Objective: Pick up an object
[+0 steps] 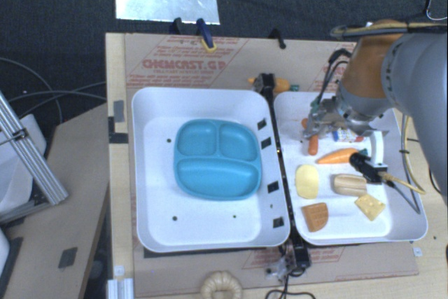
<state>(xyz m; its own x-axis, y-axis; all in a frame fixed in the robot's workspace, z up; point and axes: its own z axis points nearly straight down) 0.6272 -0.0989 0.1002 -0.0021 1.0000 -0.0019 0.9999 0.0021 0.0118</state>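
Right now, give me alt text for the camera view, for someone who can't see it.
A grey robot arm's gripper hangs over the right bin, above scattered toy foods including a carrot. The left bin holds a blue divided plate.

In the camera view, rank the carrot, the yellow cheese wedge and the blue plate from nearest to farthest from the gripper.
From the gripper, at the right bin's upper left:
1. Carrot, just below and to its right in the same bin.
2. Yellow cheese wedge, lower right of the right bin.
3. Blue plate, across the divider in the left bin.
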